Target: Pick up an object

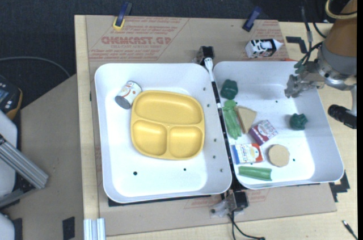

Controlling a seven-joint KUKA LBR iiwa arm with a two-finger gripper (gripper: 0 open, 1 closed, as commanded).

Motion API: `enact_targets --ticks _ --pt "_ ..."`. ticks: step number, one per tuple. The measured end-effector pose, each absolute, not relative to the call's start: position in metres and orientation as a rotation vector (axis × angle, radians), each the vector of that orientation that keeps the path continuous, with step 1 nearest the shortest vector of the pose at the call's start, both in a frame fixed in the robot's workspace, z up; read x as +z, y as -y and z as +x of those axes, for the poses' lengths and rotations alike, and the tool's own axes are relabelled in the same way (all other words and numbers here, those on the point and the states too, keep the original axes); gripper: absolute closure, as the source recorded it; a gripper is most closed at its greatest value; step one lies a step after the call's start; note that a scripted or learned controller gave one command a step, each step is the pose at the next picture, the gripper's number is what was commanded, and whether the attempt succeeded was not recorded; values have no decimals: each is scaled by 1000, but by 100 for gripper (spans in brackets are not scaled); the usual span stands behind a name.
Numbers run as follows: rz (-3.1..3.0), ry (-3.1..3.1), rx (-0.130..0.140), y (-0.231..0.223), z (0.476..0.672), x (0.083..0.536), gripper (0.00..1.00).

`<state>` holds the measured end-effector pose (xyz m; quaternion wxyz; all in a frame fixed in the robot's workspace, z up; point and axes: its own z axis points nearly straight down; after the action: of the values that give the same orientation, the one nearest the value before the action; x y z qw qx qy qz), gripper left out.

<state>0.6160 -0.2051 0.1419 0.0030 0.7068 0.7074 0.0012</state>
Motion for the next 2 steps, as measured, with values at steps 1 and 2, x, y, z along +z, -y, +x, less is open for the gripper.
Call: enact_targets --ticks 1,2 --pt "2214 -2217 5 207 619 186 100" --pt "2214 -2217 5 208 621 229 100"
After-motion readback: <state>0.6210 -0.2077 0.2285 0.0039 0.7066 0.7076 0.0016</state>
